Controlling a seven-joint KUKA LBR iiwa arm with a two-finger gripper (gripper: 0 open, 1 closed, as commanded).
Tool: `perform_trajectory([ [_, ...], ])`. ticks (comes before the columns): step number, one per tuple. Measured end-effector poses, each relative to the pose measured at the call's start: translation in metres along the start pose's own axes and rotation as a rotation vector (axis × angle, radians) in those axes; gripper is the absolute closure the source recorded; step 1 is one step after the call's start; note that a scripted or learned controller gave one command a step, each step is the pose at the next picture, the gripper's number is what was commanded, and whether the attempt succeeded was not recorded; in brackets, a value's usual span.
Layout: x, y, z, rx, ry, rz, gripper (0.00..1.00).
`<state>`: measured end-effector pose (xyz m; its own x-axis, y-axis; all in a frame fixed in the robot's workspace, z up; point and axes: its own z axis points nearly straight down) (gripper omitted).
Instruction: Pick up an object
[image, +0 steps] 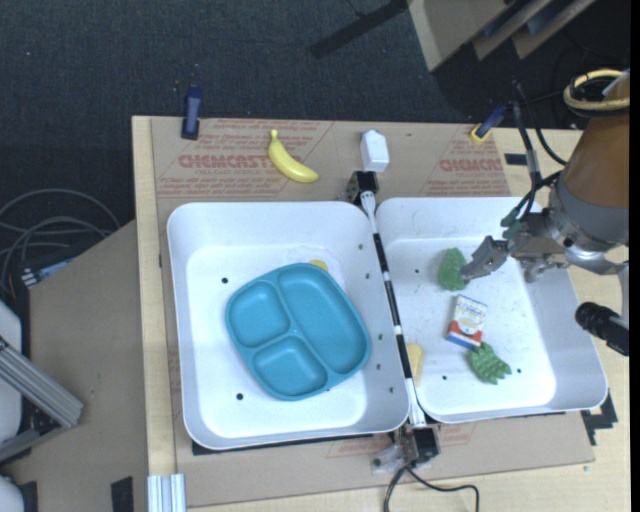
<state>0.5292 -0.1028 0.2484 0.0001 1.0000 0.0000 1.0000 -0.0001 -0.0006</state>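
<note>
Beside the gripper (487, 262), right bin (560, 385): green leafy toy (452, 268), touching | small red-white-blue carton (467, 322), second green toy (489, 364) nearby | arm reaches from right, wrist low | finger state: cannot tell

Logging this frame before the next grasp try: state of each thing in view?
End effector: low over right bin, beside the green toy's right edge; grip unclear.
Green toy: in right bin, upper left part.
Small box: flat on right bin floor, mid-bin.
Green leaf toy: flat, near right bin's front.
Blue tray: right way up in left bin.
Banana: lying on the bench behind the bins.
</note>
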Motion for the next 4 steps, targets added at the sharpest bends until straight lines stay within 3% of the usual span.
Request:
perform_trajectory([
  [1,-0.001,0.055,0.078,0.001,0.0,0.0,0.0],
  [2,-0.018,0.074,0.164,0.002,0.001,0.0,0.0],
  [3,-0.018,0.075,0.153,-0.002,0.0,0.001,1.0],
  [4,0.064,0.049,0.063,-0.002,0.001,-0.002,1.0],
])
